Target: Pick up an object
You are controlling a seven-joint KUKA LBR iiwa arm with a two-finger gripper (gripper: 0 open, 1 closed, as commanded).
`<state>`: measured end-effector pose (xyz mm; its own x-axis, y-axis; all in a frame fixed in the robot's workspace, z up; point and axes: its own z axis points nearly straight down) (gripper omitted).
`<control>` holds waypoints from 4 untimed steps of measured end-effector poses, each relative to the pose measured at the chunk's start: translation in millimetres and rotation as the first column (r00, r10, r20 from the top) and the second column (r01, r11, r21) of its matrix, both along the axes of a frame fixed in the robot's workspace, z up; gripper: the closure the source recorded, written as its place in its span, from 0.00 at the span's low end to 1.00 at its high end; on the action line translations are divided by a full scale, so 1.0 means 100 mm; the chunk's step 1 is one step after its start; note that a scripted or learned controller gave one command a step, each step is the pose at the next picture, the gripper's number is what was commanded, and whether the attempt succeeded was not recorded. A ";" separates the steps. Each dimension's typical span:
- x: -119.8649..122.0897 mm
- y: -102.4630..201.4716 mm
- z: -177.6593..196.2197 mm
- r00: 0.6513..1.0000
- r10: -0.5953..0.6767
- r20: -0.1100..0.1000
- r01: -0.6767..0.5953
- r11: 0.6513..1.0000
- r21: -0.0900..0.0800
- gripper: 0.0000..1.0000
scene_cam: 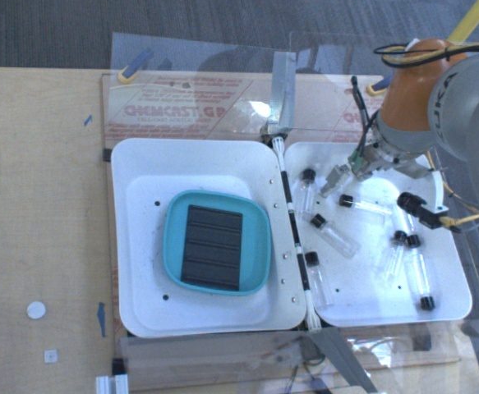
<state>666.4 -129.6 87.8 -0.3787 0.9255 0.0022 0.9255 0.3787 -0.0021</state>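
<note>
Wooden bench top (42, 220) carrying two shallow white bins side by side, seen obliquely from above; grey carpet lies beyond the far edge.

Right bin (449, 298): several small clear vials with black caps lie on their sides, scattered over the floor. One vial (336, 238) rests near the bin's centre-left, another vial (366, 204) lies just below the gripper, and a further vial (424, 284) lies toward the near right corner, close beside a neighbour. These are the candidates for the pick. Judged from appearance, each is light, rigid and smooth-walled; the round body would tend to roll or squirt out of a pinch, and the clear wall may be brittle. The soundest hold would be across the barrel near mid-length, fingers set at right angles to the long axis, with modest force. The centre-left vial stands apart from its neighbours and offers the most room.

Gripper (360, 164): hangs low over the far part of the right bin, beside a vial (333, 180); whether it is wide or narrow cannot be told, and nothing is seen held.

Left bin (132, 179): holds a teal tray (173, 220) bearing a dark ribbed block (214, 246).
</note>
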 end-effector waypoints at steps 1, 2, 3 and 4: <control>-0.51 0.26 0.02 1.000 -0.009 0.009 0.009 1.000 -0.006 0.00; -1.15 0.47 0.98 0.997 0.083 0.004 -0.083 0.997 -0.001 0.00; -0.94 0.25 0.02 0.990 0.140 0.015 -0.140 0.990 -0.004 0.00; -0.93 0.26 0.11 0.990 0.140 0.016 -0.139 0.990 -0.003 1.00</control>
<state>573.0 -103.8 99.2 -0.5040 0.8637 -0.0068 0.8636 0.5041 0.0116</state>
